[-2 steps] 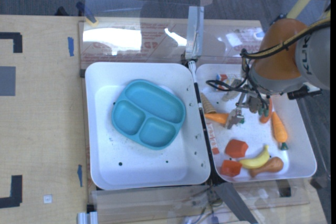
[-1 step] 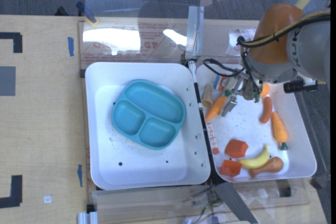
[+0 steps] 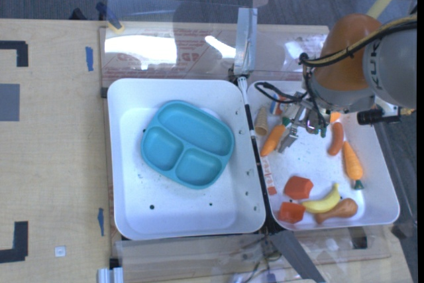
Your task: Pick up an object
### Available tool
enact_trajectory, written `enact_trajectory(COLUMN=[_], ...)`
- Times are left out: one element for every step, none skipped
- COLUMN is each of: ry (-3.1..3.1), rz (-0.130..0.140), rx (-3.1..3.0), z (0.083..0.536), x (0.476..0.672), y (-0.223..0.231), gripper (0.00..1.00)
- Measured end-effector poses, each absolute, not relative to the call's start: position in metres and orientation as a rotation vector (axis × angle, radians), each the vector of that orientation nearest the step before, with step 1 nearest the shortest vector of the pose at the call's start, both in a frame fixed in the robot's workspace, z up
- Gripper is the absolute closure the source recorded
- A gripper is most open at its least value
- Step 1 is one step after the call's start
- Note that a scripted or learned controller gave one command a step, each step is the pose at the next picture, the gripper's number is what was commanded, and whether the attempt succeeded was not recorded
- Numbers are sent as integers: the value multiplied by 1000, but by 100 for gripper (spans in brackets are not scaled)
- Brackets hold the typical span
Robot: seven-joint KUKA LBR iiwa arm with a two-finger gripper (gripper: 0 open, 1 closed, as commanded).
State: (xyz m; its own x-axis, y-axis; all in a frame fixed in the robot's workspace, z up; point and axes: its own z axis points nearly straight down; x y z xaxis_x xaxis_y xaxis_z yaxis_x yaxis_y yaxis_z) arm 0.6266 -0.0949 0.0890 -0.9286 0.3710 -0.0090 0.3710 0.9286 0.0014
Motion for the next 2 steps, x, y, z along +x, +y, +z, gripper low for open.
enact_trajectory(ry=[3042,2984], rz=[3,2], rx=[743,945], z=[89,89], x=[614,599], y=[-92,-93], gripper=[0,0])
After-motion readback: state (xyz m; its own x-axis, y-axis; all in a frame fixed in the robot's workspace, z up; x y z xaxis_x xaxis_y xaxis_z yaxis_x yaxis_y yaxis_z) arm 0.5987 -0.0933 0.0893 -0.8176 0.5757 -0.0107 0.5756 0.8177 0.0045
